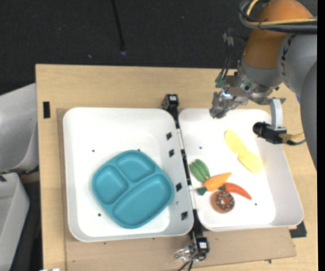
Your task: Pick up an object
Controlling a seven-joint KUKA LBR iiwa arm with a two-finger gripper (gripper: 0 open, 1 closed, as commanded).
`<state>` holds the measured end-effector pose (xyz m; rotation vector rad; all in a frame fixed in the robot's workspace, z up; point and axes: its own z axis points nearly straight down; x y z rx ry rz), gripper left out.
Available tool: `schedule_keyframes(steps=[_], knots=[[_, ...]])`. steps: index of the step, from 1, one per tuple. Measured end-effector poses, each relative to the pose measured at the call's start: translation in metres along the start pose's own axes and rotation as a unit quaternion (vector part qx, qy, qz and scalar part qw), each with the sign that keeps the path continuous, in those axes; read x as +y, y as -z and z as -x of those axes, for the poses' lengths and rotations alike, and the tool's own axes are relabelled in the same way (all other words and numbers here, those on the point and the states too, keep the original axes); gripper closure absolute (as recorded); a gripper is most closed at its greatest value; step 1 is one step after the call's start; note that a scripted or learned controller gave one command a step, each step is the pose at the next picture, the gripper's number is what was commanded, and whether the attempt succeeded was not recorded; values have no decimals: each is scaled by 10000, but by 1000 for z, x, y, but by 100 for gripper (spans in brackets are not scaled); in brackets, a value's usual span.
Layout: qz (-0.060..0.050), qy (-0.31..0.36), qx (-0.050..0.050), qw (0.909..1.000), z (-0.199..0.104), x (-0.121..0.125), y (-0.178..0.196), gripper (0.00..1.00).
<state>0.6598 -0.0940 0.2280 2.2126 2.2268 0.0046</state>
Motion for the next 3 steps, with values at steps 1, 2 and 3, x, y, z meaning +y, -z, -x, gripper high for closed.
schedule_keyframes(steps=[1, 2, 3], knots=[[-19, -3, 2, 10000, -48, -1, -1, 100], [-2, -2, 2, 10000, -93, 12, 12, 100], [-4, -4, -3, 10000, -145, 23, 3, 100]])
